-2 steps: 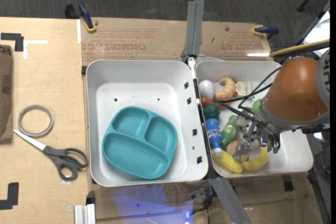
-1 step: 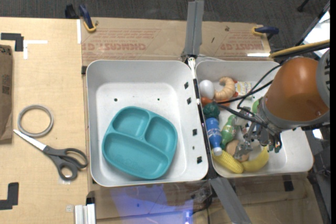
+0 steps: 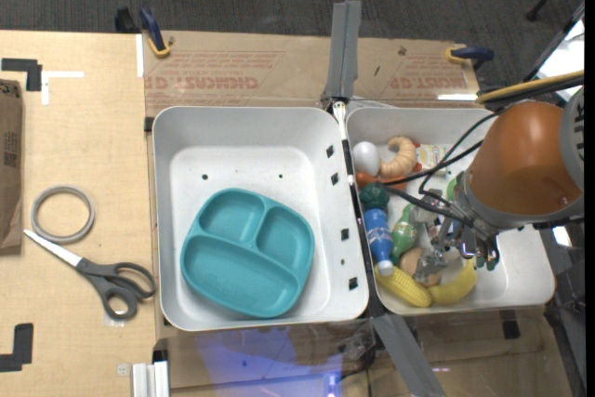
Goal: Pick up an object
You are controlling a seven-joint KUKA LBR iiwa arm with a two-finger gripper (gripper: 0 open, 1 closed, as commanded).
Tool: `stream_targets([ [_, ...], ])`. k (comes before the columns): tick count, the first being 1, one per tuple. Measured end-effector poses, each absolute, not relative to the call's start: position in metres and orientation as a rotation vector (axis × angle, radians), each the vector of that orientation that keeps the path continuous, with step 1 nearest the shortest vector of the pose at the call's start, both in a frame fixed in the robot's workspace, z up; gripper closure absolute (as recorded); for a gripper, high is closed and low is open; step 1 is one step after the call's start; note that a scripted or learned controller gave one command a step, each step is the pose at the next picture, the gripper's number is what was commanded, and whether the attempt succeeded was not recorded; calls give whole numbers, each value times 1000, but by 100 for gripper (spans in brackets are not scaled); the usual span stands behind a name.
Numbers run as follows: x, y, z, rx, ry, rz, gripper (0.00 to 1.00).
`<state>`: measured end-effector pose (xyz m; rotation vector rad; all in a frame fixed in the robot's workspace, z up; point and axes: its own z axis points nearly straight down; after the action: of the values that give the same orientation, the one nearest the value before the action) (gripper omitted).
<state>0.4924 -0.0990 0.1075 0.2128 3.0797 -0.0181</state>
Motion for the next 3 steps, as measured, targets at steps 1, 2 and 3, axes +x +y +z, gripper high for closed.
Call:
stream_targets([
  [1, 493, -98, 108, 140, 3083, -18, 0],
  [2, 493, -97, 108, 64, 3085, -18, 0],
  [3, 492, -96, 107, -5, 3089, -17, 0],
])
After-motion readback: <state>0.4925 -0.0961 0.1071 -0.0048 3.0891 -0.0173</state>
